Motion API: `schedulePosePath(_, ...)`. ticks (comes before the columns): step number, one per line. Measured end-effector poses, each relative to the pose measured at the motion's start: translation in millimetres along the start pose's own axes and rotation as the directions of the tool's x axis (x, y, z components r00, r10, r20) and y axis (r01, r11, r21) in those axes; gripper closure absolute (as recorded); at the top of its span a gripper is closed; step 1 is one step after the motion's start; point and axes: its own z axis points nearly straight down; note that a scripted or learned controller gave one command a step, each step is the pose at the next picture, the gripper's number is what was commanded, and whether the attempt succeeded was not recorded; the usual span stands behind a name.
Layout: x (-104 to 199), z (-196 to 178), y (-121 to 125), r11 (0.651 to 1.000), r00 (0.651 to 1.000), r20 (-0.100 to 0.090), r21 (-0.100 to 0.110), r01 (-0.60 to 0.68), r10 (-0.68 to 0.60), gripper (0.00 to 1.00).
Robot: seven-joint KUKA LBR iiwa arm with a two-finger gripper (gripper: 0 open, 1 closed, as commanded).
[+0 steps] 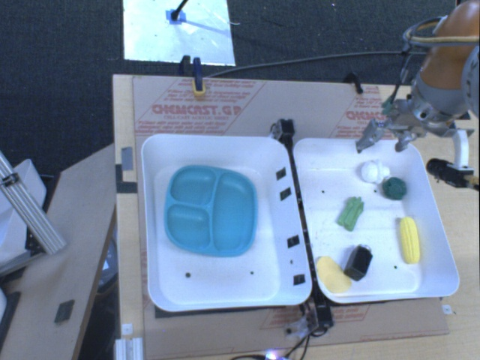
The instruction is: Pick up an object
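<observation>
Just below the gripper (388, 139), a small white ball (370, 172) lay in the bin, and a dark green lump (394, 188) sat touching it on the lower right. Farther below, a light green piece (350, 213) lay tilted. A yellow corn cob (409, 239) lay lengthwise, well below. Farthest off, a black block (358, 262) leaned against a pale yellow object (332, 274).

Red "CHEMCAST GP" print on the protective sheet (196, 109)

the arm (450, 43) reaches in from the right, its gripper (388, 139) pointing down with fingers (369, 139) spread apart.
</observation>
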Motion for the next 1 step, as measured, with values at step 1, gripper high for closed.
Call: schedulePosePath(1, 0.5, -9.0, 2.8, 1.000, 1.000, 0.002, -0.013, 0.002, -0.002, 0.00)
